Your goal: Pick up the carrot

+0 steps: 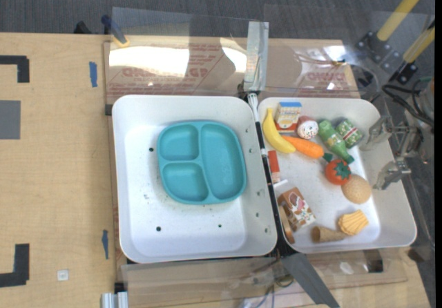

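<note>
Several neighbours crowd the carrot (304, 146), and that is where the trouble would most likely come from. It lies in the right bin (397, 227), toward the far-left corner, slanting from the left wall toward the middle. Its narrow end meets, or nearly meets, the lower tip of the banana (270, 131). A small red-and-white ball (308, 128) sits just beside its far flank, and the tomato (336, 171) with its green cap is just off the thick end. A descent slightly off line could close on the banana tip or nudge the ball instead, and a grasp near either end would probably let the tapered body swing or slip out.

One more risk is the approach itself. The gripper (392, 161) hangs at the right edge of that bin, well apart from the carrot, with a green packet (342, 132) and the tomato lying between them — a low sweep across could scatter them. It looks blurred and faint against the bin wall, so I cannot tell how far open it is; nothing can be seen in its hold.

As for the carrot — bright orange, smooth, a short tapered toy with a rounded thick end, lying flat on the bin floor. I judge it hard and slick, best taken across its middle, where the sides are freest.
</note>
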`<move>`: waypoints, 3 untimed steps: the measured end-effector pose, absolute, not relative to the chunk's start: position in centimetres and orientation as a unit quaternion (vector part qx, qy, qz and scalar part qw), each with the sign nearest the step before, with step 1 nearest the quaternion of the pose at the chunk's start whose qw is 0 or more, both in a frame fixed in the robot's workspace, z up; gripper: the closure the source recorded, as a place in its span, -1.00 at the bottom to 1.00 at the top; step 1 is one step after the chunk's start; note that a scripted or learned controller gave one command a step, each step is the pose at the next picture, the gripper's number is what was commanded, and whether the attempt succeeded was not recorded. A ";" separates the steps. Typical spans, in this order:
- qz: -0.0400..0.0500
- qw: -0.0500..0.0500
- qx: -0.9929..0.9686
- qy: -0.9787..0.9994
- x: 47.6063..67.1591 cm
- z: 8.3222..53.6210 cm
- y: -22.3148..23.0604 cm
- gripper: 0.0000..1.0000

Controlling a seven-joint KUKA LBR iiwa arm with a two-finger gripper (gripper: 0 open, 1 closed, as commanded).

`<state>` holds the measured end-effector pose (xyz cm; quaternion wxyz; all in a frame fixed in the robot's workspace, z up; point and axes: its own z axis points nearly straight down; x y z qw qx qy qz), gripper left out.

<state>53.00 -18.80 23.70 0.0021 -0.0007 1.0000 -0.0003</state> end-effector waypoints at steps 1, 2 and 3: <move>0.000 0.003 -0.084 0.996 52.8 9.7 -11.4 -1.00; 0.000 0.007 -0.042 0.999 60.2 8.9 -10.3 -1.00; -0.001 0.014 -0.043 0.999 60.6 10.4 -10.2 1.00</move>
